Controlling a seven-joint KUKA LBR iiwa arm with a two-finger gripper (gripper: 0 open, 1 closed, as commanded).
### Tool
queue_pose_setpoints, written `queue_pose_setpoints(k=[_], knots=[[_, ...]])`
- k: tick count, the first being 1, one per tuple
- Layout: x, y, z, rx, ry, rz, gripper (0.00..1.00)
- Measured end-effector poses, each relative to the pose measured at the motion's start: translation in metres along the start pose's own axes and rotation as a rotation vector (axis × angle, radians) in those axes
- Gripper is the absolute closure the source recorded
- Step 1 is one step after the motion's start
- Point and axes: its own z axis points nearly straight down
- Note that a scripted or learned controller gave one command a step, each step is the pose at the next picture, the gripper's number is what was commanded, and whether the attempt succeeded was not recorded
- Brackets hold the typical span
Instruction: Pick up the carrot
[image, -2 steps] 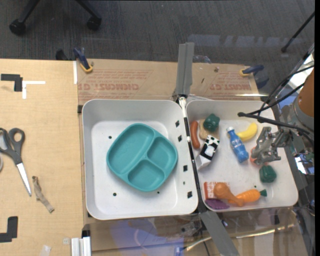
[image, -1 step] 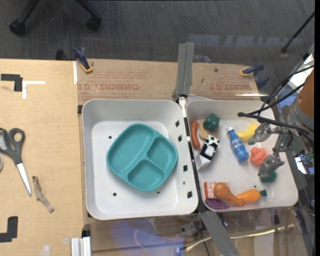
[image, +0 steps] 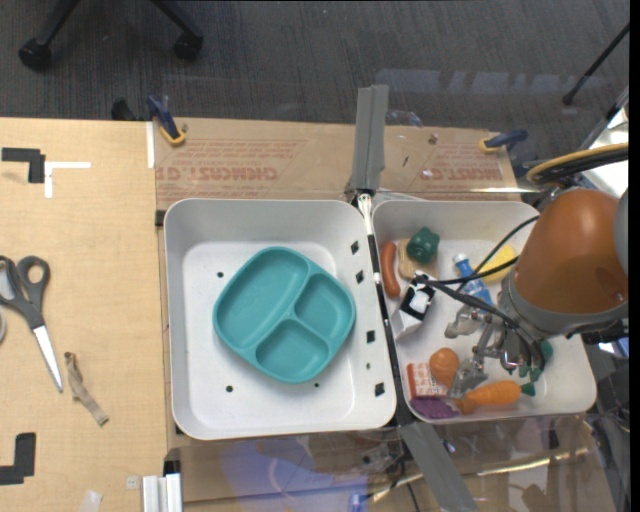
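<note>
The metal two-finger pincer (image: 478, 368) hangs low in the right white bin (image: 570, 390); I cannot tell its state. The tapered orange carrot (image: 492, 395) lies just below it, beside a small orange ball (image: 444, 361) and purple piece (image: 436, 407). Such crowding could make the grasp snag a neighbour or slip off.

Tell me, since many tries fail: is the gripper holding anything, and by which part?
It cannot be told. The two-finger gripper is low over the orange toy carrot in the right white bin, near its left end, but no hold is visible.
</note>
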Motion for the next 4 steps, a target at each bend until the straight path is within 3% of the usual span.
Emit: queue_pose_setpoints(k=[1,2,3,4], knots=[[0.005,0.008,0.033,0.0,-0.004,-0.082,0.0],[-0.045,0.018,0.031,0.001,-0.007,-0.169,0.0],[-0.094,0.028,0.031,0.003,-0.007,-0.164,0.0],[-0.095,0.029,0.021,0.001,-0.011,-0.165,1.0]])
